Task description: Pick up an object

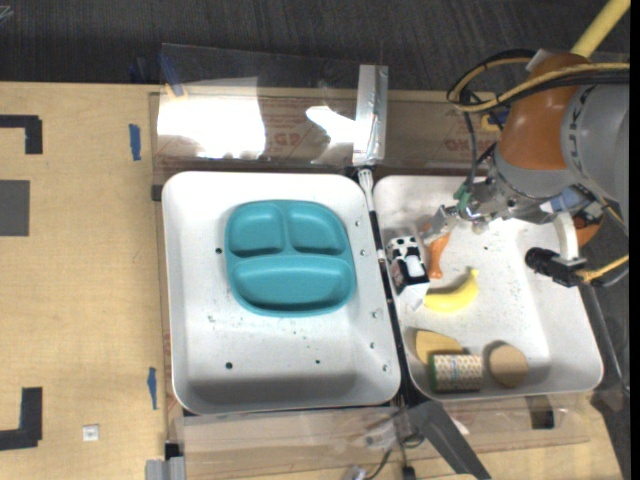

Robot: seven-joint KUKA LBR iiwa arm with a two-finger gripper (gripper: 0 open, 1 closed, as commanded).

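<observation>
My gripper point(468, 208) hangs over the back part of the right bin point(535, 313), below the arm's orange band point(535, 118). Just under it and to the left lies a slim orange object point(437, 252). A yellow banana point(452, 294) rests in the middle of this bin. A small black and white object point(406, 260) sits against the bin's left wall. Near the front edge are a patterned roll point(457, 370), a tan block point(436, 344) behind it, and a brown round object point(507, 362). Nothing is visibly held.
The left bin point(200, 348) holds a teal divided plate point(290, 256). A clear plastic sheet and a metal bracket point(370, 108) stand behind the bins. Cables point(480, 93) loop beside the arm. Cardboard point(70, 268) covers the bench at the left.
</observation>
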